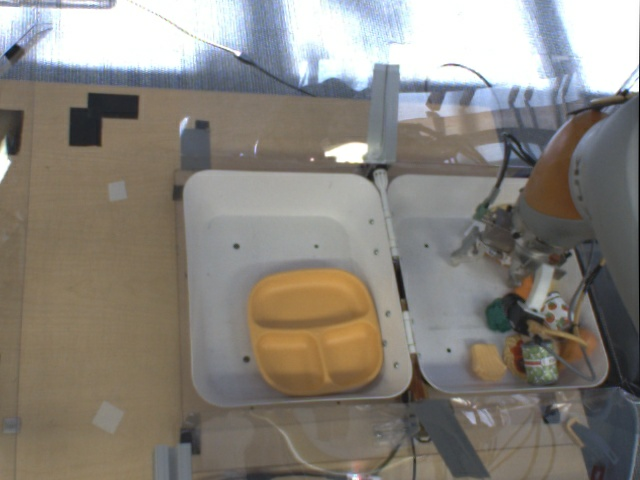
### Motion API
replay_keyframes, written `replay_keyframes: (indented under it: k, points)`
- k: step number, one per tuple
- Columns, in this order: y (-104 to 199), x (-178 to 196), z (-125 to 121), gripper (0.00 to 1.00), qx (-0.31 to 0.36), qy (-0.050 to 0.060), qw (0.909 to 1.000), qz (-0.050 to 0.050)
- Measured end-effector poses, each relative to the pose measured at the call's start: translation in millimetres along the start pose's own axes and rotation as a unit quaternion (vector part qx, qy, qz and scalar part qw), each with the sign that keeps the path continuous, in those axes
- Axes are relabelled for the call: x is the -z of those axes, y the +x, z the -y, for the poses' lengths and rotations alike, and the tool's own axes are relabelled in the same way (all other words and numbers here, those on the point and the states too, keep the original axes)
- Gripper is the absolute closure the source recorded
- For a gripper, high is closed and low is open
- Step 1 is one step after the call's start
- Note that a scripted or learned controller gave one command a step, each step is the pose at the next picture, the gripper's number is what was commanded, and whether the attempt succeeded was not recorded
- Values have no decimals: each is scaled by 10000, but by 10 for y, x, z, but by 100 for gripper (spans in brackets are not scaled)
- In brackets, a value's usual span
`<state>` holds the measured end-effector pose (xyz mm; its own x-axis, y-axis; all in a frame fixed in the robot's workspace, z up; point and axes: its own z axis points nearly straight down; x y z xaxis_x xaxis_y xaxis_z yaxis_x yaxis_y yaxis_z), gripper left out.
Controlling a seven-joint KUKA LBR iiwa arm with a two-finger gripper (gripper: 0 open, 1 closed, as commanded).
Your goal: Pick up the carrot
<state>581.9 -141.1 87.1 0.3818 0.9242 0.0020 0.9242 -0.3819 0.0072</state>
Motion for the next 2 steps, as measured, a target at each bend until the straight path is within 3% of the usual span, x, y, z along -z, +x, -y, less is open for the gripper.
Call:
replay_keyframes:
  k: [1, 2]
  points:
    - [-462, 25, 59, 0, -622, 2, 9980, -79]
    - [-597, 882, 599, 0, -1156, -12, 9933, -2]
